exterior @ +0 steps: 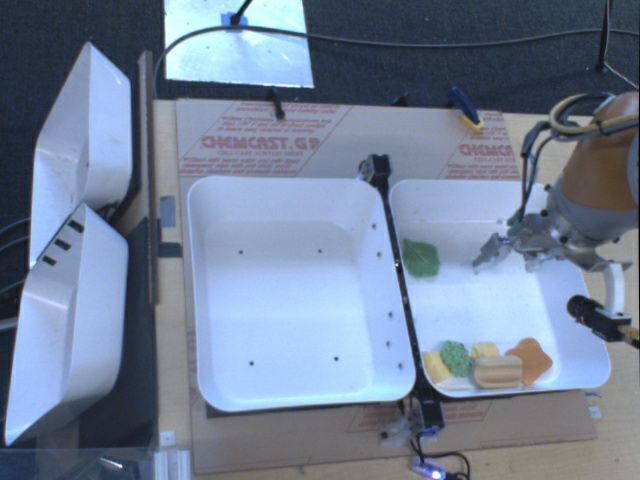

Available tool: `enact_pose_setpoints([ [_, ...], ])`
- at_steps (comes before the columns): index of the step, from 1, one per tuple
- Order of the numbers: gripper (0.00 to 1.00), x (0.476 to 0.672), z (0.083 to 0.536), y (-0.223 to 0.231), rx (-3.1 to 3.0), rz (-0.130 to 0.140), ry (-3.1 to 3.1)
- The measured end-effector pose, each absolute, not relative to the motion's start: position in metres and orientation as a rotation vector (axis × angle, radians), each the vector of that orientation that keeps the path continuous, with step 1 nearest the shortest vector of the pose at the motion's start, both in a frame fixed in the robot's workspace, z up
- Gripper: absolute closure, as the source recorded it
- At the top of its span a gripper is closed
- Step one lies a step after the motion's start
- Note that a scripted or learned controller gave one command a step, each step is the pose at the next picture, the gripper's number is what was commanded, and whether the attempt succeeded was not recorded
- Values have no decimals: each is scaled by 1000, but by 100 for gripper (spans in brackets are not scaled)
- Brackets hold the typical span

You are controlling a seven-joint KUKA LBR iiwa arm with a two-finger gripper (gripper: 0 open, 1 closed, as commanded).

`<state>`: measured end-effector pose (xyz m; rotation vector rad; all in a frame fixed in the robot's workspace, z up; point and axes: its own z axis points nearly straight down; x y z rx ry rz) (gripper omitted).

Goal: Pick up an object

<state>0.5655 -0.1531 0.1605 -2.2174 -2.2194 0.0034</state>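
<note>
My gripper [510, 254] hangs over the right bin [470, 200], near its right wall, on the grey arm with the orange band [600, 168]. Its fingers are spread open with nothing between them. A leafy green object [420, 258] lies to the gripper's left, close to the divider between the bins. Along the right bin's front edge lie a yellow piece [437, 367], a small green piece [456, 356], a pale yellow piece [485, 349], a tan bread-like piece [497, 372] and an orange piece [530, 360].
The left bin [210, 298] sits beside the right one on a cardboard sheet [260, 138]. Two spare white bins [75, 268] lean at the far left. A metal plate [235, 28] lies at the back. Cables run along the arm at right.
</note>
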Motion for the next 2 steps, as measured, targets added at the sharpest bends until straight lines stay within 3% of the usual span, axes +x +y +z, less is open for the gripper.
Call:
enact_pose_setpoints([
  [1, 0, 608, 196, -155, -2222, -3, -2225],
  [2, 0, 566, 83, -108, -2218, 1, -2222],
])
